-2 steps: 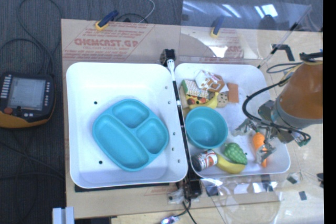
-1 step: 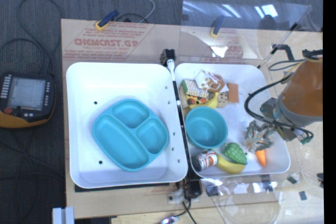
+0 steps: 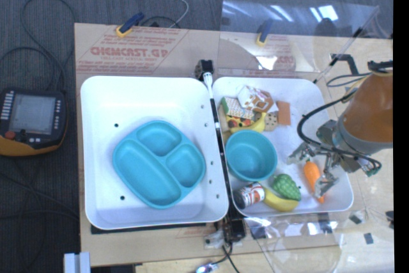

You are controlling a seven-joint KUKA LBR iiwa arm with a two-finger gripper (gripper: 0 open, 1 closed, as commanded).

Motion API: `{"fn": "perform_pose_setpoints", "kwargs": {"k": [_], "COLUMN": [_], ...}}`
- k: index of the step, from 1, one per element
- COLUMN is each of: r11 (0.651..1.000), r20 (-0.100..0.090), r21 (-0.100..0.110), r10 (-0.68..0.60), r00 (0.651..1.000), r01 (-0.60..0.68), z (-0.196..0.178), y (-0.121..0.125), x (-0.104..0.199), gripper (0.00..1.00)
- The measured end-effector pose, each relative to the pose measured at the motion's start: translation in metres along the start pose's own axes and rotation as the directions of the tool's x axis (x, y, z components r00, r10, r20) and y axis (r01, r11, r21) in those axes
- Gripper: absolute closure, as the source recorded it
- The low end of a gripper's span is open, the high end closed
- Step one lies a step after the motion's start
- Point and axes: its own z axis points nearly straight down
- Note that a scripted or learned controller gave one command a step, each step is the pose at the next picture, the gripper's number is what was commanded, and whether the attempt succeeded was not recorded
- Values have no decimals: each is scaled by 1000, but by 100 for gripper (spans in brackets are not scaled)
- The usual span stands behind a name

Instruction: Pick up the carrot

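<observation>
You're looking at the arm point(image 3: 374, 109) reaching in from the right, with the tool point(image 3: 314, 174) sitting low over the right bin point(image 3: 300, 87), near its right wall. The carrot point(image 3: 311, 174) is lying in that bin's lower right area, orange, long axis running roughly up-down in the view, and the tool's fingers point(image 3: 328, 181) are spreading wide on either side of it. You can't tell from this angle whether they're touching the carrot; it's looking like it's resting on the bin floor rather than being gripped. Left of the carrot, a blue bowl point(image 3: 250, 155) is sitting mid-bin, and below the bowl a small can point(image 3: 250, 194) is lying on its side just beside a banana point(image 3: 280, 201) with a green bumpy toy point(image 3: 287, 187) resting on top of it. Toward the bin's far side a cluster of small boxes and toy food point(image 3: 246, 108) is piling up, with an orange block point(image 3: 282, 113) at its right. The left bin point(image 3: 102, 99) is holding a blue divided plate point(image 3: 158, 163), sitting at a slant. Both bins are sitting on a cardboard-covered surface point(image 3: 128, 51), and a handheld controller point(image 3: 30, 121) is lying on the carpet well off to the left.
</observation>
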Motion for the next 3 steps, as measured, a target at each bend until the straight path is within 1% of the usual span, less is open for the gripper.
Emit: {"fn": "perform_pose_setpoints", "kwargs": {"k": [1,2,3], "r11": [1000,940,939], "r20": [2,-2,6], "r21": [3,-11,-9], "r10": [1,-342,-344], "r00": [1000,940,939], "r01": [-1,342,344], "z": [-10,10,11], "y": [0,0,2], "x": [-2,0,-3], "gripper": [100,100,0]}}
